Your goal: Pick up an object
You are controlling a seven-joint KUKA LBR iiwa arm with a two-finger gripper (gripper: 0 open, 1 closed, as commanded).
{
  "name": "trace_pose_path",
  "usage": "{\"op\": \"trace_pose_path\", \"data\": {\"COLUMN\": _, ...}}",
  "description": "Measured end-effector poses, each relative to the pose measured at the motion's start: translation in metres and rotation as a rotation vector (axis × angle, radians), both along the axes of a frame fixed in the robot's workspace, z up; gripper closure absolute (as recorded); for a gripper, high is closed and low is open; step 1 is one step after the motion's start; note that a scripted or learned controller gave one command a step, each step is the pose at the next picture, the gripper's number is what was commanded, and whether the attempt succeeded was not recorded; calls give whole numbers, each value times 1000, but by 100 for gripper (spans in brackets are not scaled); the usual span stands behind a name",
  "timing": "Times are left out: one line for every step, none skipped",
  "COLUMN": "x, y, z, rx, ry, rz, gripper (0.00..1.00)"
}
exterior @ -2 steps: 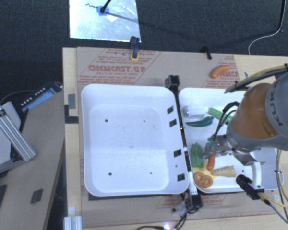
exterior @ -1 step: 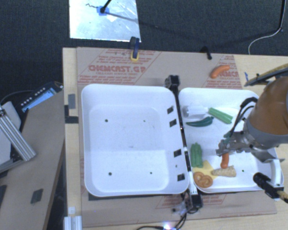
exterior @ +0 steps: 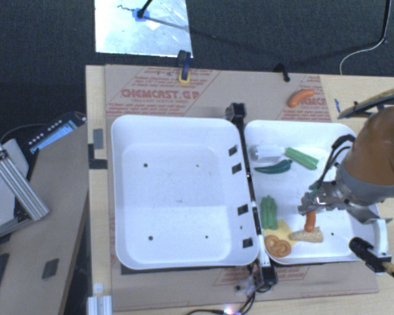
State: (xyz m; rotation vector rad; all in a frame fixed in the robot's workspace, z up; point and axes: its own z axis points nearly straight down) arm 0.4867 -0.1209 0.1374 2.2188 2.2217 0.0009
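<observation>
two white bins (exterior: 177, 126), three green items (exterior: 301, 157).

Red print reading roughly "CHEMCAST GP" stood on the brown protective sheet (exterior: 161, 87) at the far left, beyond the left bin (exterior: 177, 192). More red lettering showed on that sheet at far right and along the near edge, too small to read.

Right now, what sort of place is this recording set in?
Probably a robotics lab grasping bench: two white bins on a cardboard-covered bench, toy food such as a carrot beneath the gripper.
</observation>
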Motion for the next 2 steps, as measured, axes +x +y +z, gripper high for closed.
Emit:
{"op": "trace_pose_path", "data": {"x": 4, "y": 92, "z": 49, "rx": 3, "ry": -5, "rz": 13, "gripper": 100}}
{"op": "trace_pose_path", "data": {"x": 21, "y": 167, "z": 103, "rx": 4, "ry": -5, "rz": 12, "gripper": 100}}
